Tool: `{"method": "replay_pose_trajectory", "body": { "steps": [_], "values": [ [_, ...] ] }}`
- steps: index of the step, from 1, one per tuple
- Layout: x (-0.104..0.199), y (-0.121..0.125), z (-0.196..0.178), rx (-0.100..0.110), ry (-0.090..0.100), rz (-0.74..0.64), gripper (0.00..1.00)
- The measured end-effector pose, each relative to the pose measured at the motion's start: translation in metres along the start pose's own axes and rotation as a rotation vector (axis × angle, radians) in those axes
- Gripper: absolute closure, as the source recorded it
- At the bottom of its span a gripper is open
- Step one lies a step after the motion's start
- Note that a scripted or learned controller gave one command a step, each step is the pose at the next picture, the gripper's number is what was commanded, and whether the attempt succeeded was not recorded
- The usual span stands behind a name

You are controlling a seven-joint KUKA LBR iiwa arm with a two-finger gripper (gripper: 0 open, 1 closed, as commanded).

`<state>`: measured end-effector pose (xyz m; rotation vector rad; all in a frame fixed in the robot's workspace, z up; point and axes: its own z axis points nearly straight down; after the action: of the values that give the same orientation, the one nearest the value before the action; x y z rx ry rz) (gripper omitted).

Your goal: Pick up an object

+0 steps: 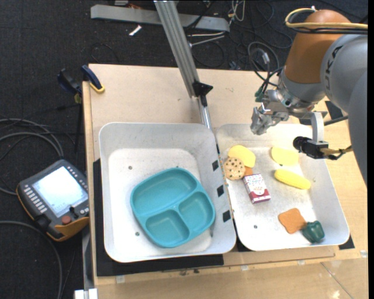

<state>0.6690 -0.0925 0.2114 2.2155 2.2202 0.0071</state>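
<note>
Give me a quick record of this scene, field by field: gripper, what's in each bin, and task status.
gripper: gripper above the far edge of the right bin, nothing seen held
left bin: teal divided tray
right bin: cookie, red carton, yellow banana, two yellow pieces, orange piece, green pepper
task status: no object picked yet

Tan tabletop (146, 93) on dark floor. Teach pendant (54, 198) with lit screen on floor at left, cable trailing. Blue-and-yellow clamp (90, 79) at tabletop's far-left corner. Slanted metal pole (181, 47) rising from between bins. Loose cables (245, 52) and grey metal bar (158, 17) on floor beyond.
</note>
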Motion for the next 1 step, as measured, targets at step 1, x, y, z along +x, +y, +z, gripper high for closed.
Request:
{"method": "replay_pose_trajectory", "body": {
  "steps": [1],
  "values": [
    [0.0003, 0.0011, -0.0222, 0.003, 0.0, 0.0, 1.0]
  ]
}}
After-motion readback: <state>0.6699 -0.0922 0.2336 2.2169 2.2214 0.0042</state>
